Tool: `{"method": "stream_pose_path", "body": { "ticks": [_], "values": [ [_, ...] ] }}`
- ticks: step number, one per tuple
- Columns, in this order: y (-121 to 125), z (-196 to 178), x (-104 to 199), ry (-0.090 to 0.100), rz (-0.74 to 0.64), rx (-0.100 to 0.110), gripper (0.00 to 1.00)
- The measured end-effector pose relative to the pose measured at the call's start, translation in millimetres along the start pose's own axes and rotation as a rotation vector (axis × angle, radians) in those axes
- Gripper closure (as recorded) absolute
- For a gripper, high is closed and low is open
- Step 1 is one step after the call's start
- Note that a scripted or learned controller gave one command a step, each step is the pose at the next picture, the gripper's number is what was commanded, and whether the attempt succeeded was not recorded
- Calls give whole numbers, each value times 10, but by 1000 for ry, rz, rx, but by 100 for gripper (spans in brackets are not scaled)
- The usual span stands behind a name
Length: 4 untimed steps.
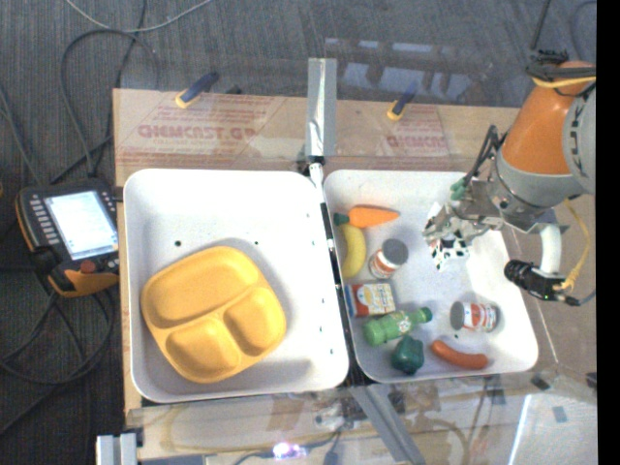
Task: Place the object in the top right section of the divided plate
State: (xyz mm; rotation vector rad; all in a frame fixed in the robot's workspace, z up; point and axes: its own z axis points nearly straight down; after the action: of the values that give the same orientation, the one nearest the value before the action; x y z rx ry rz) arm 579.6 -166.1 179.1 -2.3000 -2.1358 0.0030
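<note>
We see the arm (pixel 567 139) as a thick, rounded body, grey on its outer shell with a broad orange band (pixel 544 134) above the wrist. Below the band sits a grey wrist ring (pixel 523 201). The gripper (pixel 449 229) is a cluster of dark and silvery metal parts, too small for us to make out in detail. A white curved piece (pixel 550 247) ends in a black fitting (pixel 528 277), and thin dark cables (pixel 484 158) run along the wrist.
</note>
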Motion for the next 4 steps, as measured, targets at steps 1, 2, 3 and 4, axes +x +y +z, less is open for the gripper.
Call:
{"method": "stream_pose_path", "body": {
  "ticks": [1,2,3,4],
  "values": [
    [361,-352,530,-2,-44,0,100],
    [763,-472,1655,-3,-181,0,100],
    [887,-903,-48,-6,-24,-1,100],
    [707,-1096,987,-2,-115,0,100]
  ]
}}
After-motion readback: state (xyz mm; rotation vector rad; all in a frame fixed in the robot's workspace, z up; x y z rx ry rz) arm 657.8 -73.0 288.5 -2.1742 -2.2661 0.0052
